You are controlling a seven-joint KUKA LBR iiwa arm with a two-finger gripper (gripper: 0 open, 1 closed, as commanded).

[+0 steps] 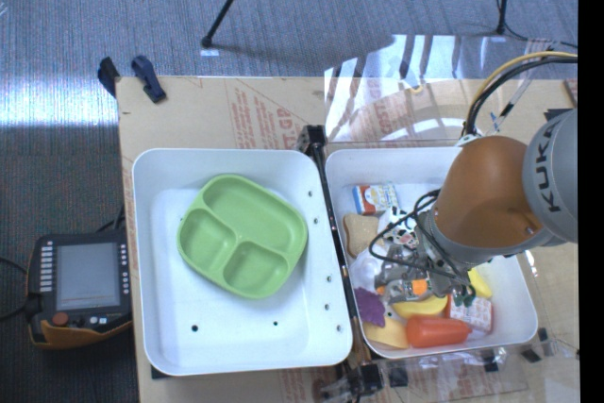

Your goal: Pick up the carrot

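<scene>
Grey floor, far left: a handheld control pendant (83,283) lies off the bench, well apart from the work.
Bench corner: two dark clamps (132,76) sit at the upper left edge of the cardboard-covered bench (236,113), probably pinning the sheet down.
Left bin (160,335): white and shallow, it holds a green divided plate (243,236) lying flat near its middle, three compartments bare; likely a drop spot, so it stays clear of the clutter.
Right bin (524,316): crowded with toy food, among them a small carton (376,197) near the top wall, a tan slice (359,231) below it, a purple piece (368,307), and yellow pieces (418,307) low down.
Carrot (437,330): the orange-red piece lies on its side near the bin's lower wall, just below the yellow pieces, resting on the floor of the bin.
Arm (486,198): the orange band hangs over the right bin, reaching in from the right, positioned above the pile.
Gripper (415,278): low among the items, just above the carrot; whether it is open or closed I cannot tell, wiring and clutter hide it.
Judgement: nothing visibly gripped; the carrot looks not yet picked.
</scene>
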